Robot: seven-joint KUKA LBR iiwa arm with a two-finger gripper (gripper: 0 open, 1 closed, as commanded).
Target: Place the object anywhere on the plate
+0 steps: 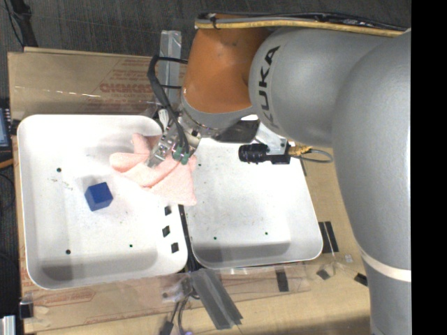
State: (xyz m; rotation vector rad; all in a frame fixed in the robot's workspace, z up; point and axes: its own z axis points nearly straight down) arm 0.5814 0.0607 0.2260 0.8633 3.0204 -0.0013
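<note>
The gripper [167,152] hovers over the pink cloth [164,169] in the middle of the frame, and from this angle I cannot tell how the jaws stand. The cloth lies crumpled across the right rim of the left bin [42,187], spilling toward the right bin [258,208]. It looks light, soft and floppy, so it will likely sag and drag; a bunched fold near its middle seems the best place to pinch. A blue cube [98,195] sits well apart at left. The arm [307,75] reads "KUKA"; faint red print on the cardboard [84,82] at upper left is illegible.
</note>
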